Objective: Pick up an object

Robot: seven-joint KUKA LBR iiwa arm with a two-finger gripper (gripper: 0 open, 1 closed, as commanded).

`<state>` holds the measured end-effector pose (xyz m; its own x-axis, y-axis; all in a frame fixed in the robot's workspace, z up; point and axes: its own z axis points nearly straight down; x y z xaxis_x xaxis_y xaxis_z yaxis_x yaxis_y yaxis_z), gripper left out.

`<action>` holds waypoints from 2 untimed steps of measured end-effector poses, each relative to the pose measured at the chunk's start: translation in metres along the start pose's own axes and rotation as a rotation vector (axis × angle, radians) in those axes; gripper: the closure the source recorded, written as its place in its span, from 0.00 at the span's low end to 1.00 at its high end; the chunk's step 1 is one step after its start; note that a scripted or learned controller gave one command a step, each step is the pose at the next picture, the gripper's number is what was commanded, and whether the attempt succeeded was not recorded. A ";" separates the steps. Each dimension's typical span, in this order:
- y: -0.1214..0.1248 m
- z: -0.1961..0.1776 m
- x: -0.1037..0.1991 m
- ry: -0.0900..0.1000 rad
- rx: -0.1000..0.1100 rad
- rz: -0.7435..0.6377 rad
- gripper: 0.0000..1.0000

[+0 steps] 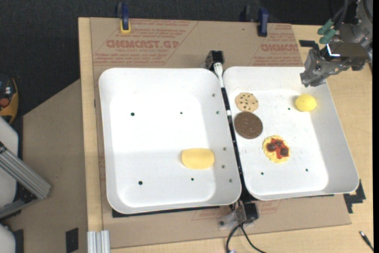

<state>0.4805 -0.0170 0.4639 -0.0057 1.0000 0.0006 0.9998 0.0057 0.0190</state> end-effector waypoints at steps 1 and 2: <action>-0.003 0.101 0.043 0.000 0.027 0.002 1.00; 0.007 -0.081 0.074 0.003 -0.003 0.001 1.00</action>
<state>0.4854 0.0566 0.5449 -0.0044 1.0000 0.0035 0.9998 0.0043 0.0218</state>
